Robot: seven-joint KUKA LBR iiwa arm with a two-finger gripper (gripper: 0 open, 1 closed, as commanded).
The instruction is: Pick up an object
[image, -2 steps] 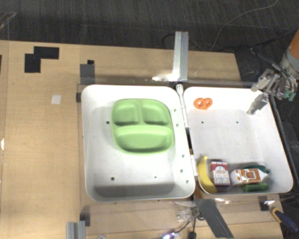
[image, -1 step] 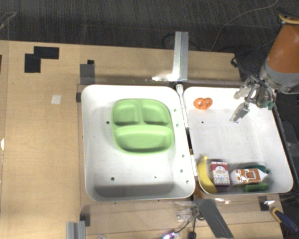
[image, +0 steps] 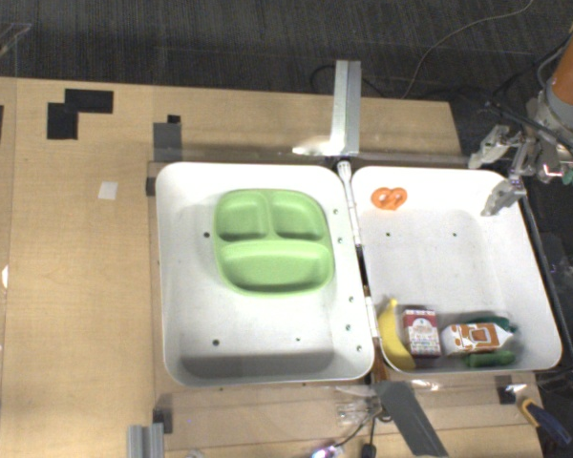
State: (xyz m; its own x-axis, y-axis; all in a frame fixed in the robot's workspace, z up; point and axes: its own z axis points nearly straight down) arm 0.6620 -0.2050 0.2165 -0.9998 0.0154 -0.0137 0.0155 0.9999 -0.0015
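Bins [image: 191, 351] x2, 1 plate [image: 271, 239], 1 banana [image: 392, 335]

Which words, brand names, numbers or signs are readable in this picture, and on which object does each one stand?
No text can be read here.
Red carton: its front has a white printed panel, too small and blurred to read.
Brown and white carton: it has printed patches, also too blurred to read.
Green divided plate, banana, orange pretzel-shaped item: no lettering visible.
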